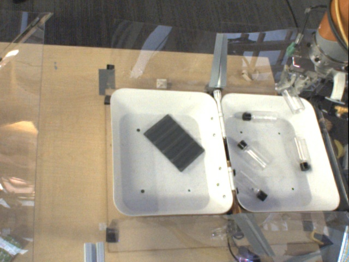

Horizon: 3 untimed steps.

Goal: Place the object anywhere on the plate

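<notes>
Matt ribbed dark plate (174, 142) (plastic-looking), clear glossy vials (254, 157), wooden bench (65, 146).

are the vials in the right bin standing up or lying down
Lying down. Each vial in the right bin shows its full clear side, black cap at one end.

A light wooden bench top (60, 146) filled most of the scene, and beyond its far edge lay dark grey ribbed carpet floor (163, 4). Clear acrylic panels (22, 91) stood over the bench's side farthest from the tool, throwing pale reflections and a warm glow on the wood. A grey metal strip (219, 61) ran across the bench toward the floor, a little way from the tool. Small black corner brackets (110, 234) sat on the wood well apart from the tool. Light fell evenly from above, with soft shadows.
</notes>
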Motion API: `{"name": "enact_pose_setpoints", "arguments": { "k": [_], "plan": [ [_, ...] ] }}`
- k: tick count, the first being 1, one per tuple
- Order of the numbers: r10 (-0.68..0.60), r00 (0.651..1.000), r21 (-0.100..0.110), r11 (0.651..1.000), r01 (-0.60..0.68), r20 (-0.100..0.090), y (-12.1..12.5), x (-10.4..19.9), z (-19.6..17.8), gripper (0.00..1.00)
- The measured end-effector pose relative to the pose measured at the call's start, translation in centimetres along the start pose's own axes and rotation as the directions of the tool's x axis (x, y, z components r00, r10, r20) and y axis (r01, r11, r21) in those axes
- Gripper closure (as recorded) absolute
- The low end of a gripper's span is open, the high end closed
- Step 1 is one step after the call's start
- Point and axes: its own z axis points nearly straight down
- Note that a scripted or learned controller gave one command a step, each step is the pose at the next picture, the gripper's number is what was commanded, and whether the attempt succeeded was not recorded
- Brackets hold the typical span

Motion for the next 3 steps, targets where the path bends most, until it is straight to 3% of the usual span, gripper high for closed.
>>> {"name": "enact_pose_setpoints", "arguments": {
  "k": [1,2,3],
  "plan": [
    [-0.124,0.992,0.003,0.992,0.124,-0.001,0.2,-1.8,9.5,1.00],
    [-0.016,1.000,-0.001,1.000,0.016,0.000,0.8,-4.2,3.5,1.00],
    [-0.023,1.000,-0.001,1.000,0.023,0.000,0.8,-3.6,-1.3,1.00]
  ]
}}
